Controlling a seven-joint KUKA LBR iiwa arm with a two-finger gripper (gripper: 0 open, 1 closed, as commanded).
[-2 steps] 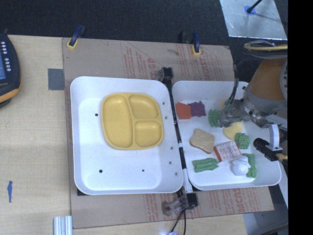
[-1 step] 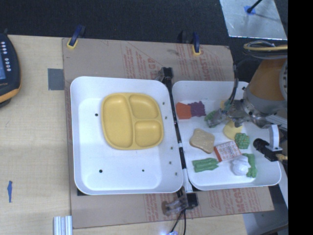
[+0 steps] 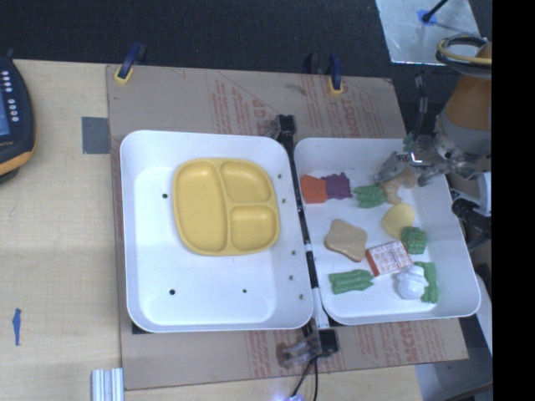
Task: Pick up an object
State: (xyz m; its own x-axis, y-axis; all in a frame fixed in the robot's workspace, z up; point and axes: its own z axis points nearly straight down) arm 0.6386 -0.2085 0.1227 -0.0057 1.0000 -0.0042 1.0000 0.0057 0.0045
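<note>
Objects for picking, heaped in the right bin (image 3: 468, 307), all loose on its white floor. Nearest the camera: a white lump (image 3: 410, 285) touching a green strip (image 3: 430, 281), and a green leafy piece (image 3: 350, 281) to their left. Just behind, a red-and-white packet (image 3: 389, 258), a tan bread-shaped slab (image 3: 345, 239) and a small green floret (image 3: 414, 240). Farther back, a yellow lemon-like piece (image 3: 398, 219), then a row along the far side: orange block (image 3: 313, 189), purple cluster (image 3: 338, 185), green piece (image 3: 369, 195). Left bin (image 3: 134, 249) alongside, carrying a yellow divided plate (image 3: 226, 205). At the right bin's far right corner, low over the toys, the claw (image 3: 401, 174) on the grey arm with its orange band (image 3: 468, 103); a small pale thing just beneath it, possibly touching, too blurred to say. Cannot tell how wide the claw stands, nor whether anything sits in it. Beyond, blue clamps (image 3: 335, 73) on the brown board (image 3: 209, 98) over the desk (image 3: 50, 266).
</note>
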